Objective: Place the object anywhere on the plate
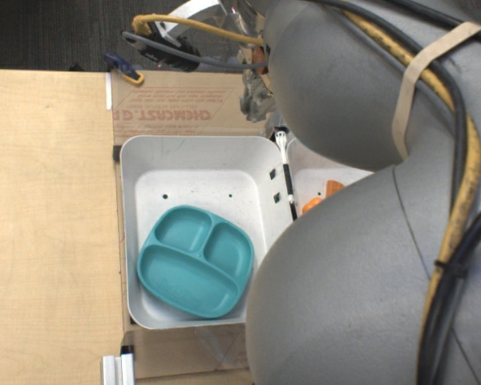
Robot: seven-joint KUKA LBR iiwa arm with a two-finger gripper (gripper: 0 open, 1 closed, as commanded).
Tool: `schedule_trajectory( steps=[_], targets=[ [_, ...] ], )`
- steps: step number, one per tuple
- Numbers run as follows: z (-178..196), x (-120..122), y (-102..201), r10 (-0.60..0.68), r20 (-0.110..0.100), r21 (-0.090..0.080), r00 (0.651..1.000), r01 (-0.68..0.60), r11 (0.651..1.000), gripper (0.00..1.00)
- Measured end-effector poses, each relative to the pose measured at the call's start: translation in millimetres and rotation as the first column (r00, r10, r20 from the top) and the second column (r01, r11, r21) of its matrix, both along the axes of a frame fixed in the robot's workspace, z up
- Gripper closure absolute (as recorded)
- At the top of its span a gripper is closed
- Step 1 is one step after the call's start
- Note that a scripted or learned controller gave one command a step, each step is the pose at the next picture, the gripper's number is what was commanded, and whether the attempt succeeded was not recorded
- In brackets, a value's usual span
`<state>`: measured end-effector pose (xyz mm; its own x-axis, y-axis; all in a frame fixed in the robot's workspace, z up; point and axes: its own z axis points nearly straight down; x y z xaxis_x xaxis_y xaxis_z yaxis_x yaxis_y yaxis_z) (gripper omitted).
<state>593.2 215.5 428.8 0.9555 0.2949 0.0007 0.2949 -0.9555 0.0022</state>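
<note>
view: one fixed camera above the bench [48, 231] | facing: down at a slant | framing: left bin [130, 215] with teal plate [194, 261] whole at centre | foreground: grey arm [369, 215] close to the lens, covering most of the right bin [309, 179]

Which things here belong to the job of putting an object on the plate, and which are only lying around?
For the job: teal divided plate in the left bin; orange pieces in the right bin, partly hidden by the arm, probably the object.
Lying about: cardboard sheet; blue clamp; wooden board.
</note>
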Motion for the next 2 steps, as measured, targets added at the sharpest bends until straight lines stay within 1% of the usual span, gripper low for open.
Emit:
schedule_trajectory(
  steps=[1, 2],
  targets=[
    [-0.6, -0.1, 0.1, 0.000, -0.001, -0.001, 1.000, 0.000, 1.000, 0.00],
    [-150.0, -37.9, 12.0, -0.061, -0.004, -0.002, 0.998, 0.061, 0.998, 0.00]
  ],
)
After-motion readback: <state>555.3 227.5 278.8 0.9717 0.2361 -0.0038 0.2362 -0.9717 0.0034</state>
